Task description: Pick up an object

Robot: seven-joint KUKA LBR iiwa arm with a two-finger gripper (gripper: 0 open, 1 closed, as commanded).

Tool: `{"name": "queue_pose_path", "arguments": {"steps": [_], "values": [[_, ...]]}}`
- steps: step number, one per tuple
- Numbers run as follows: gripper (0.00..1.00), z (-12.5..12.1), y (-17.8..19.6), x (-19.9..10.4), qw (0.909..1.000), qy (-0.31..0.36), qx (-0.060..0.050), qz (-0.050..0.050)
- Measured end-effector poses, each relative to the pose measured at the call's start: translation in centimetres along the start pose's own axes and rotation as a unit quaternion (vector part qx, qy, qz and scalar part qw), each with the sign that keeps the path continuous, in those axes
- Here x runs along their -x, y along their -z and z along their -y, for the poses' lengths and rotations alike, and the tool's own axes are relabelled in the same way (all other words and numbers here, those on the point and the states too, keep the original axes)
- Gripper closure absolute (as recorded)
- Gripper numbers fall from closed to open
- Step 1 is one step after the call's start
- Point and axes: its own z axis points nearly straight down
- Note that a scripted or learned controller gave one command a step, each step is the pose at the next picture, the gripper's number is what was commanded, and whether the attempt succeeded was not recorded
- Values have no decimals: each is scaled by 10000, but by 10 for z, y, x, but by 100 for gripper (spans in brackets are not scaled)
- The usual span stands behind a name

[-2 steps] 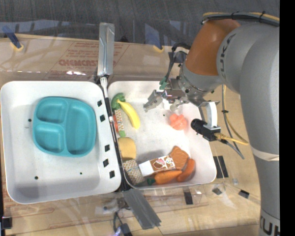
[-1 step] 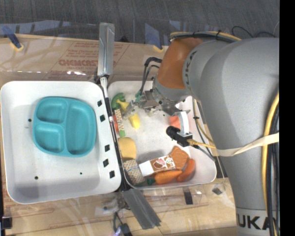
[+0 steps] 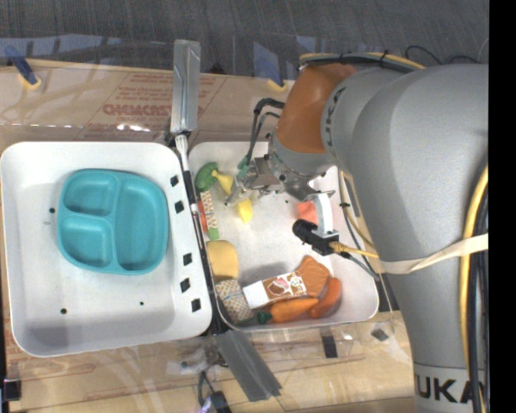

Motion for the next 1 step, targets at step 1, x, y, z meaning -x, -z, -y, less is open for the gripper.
{"name": "queue_pose_path", "arguments": {"steps": [1], "values": [[100,25,94,-32,9955,-947,26,6]]}}
